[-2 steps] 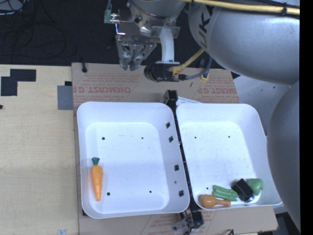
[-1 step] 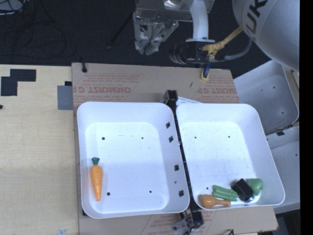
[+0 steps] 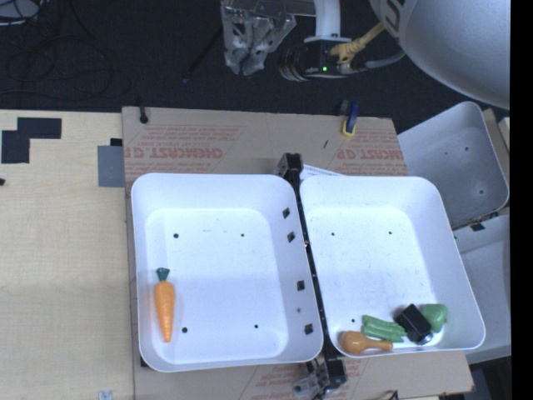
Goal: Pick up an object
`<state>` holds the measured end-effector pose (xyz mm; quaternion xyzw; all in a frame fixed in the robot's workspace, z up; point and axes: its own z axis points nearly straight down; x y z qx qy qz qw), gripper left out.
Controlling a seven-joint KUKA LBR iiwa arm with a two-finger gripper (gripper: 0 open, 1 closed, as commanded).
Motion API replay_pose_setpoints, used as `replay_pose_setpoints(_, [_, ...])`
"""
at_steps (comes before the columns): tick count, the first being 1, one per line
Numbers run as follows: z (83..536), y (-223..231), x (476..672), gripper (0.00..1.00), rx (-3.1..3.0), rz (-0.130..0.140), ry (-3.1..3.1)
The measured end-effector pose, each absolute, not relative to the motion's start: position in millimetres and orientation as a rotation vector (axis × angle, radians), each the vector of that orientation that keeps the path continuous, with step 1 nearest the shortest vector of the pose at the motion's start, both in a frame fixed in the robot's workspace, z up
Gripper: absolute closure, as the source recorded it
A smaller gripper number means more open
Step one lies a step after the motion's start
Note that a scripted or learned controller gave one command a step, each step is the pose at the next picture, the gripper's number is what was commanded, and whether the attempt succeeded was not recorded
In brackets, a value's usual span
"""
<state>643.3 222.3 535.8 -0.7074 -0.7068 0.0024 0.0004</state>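
Nearest us, a tan pear-shaped plastic gourd lies at five o'clock in the right white bin, touching green plastic bean pods, with a small black block lapping a green leafy toy beside it. That huddle is the hazard: I'd say a descent there could nudge neighbours or clip the rim. Safer looks the orange plastic carrot, alone at seven o'clock in the left white bin. Up at twelve o'clock the grey metal claw hangs off the table, whether open or closed I cannot tell
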Motion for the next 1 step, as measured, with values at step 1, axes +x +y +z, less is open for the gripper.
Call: replay_pose_setpoints(1, [498.3, 243.7, 644.0, 1.0, -2.216, 0.012, -2.222])
